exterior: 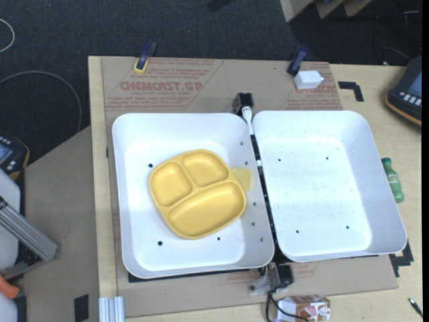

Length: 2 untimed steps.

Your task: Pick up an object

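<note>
Yellow tray (197,193) lies flat in left bin (127,180), centre to slightly 3 o'clock side, near divider wall. Long axis runs roughly 8 to 2 o'clock. Three compartments: one wide at 5 o'clock, two small at 11 o'clock. Glossy plastic, rounded rim, small tab at 3 o'clock edge. Any reach from right must cross right bin (375,180) first. Gripper state: cannot tell. Beyond, white block (308,80) on cardboard base (201,79).
</note>
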Motion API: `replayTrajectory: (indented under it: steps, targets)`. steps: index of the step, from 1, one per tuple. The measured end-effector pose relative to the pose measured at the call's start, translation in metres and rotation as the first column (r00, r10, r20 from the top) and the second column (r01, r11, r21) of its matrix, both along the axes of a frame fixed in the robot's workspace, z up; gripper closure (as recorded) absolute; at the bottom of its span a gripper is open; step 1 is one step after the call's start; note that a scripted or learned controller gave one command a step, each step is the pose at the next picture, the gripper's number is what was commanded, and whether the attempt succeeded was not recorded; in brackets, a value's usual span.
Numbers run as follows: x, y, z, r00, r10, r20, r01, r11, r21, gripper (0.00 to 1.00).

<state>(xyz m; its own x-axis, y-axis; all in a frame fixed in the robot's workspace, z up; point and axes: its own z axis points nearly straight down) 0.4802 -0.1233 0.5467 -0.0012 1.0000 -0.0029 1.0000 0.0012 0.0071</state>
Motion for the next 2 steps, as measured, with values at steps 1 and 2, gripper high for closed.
replayTrajectory:
  steps: [1, 2]
  targets:
    - [-0.002, 0.001, -0.119, 1.0, -0.003, -0.02, 0.003, 1.0, 0.005, 1.0]
    - [-0.002, 0.004, -0.257, 1.0, -0.002, -0.023, 0.003, 1.0, 0.006, 1.0]
